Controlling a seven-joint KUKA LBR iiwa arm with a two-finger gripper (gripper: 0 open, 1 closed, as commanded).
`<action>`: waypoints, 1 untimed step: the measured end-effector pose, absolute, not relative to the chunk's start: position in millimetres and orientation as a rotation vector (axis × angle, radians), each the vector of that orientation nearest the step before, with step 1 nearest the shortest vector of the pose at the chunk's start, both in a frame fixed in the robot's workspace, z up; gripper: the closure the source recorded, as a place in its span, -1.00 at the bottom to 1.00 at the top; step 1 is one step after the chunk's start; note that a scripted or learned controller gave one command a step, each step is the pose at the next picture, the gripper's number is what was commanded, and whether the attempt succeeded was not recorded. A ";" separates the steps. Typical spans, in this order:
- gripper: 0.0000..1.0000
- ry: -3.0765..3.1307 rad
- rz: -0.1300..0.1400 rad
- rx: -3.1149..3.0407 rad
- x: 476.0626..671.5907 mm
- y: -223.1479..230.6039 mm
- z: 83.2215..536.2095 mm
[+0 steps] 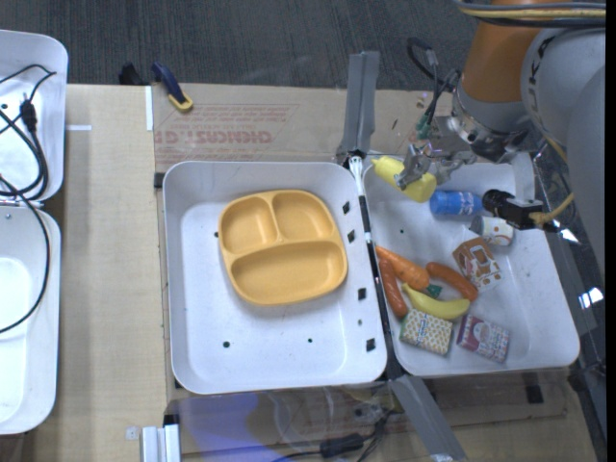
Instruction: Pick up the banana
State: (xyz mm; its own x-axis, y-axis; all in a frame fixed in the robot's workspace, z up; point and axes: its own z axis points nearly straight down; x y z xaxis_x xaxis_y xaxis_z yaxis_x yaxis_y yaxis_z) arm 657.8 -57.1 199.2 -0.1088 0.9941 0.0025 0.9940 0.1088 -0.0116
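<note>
Your banana [439, 305] lies in the lower middle of the right bin [539, 354], wedged against two carrots [399, 275] on its upper left and a sausage-like piece [452, 279] above it, with a small snack box [426, 332] touching it from below; that crowding probably leaves little clean room for a grasp. The gripper [418, 173] sits well apart from it, near the bin's upper left corner, right at a yellow rounded item [390, 169] and beside a blue bottle [454, 202]; whether the jaws are closed on anything, you cannot tell from here. The left bin [188, 287] carries a yellow divided plate [283, 246] at its centre. Both bins rest on a cardboard-covered bench [106, 219], with a blue-handled clamp [171, 88] at the upper left.
</note>
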 end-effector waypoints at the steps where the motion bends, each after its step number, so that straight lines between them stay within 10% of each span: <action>1: 1.00 -2.242 0.006 -2.200 659.7 -15.8 278.1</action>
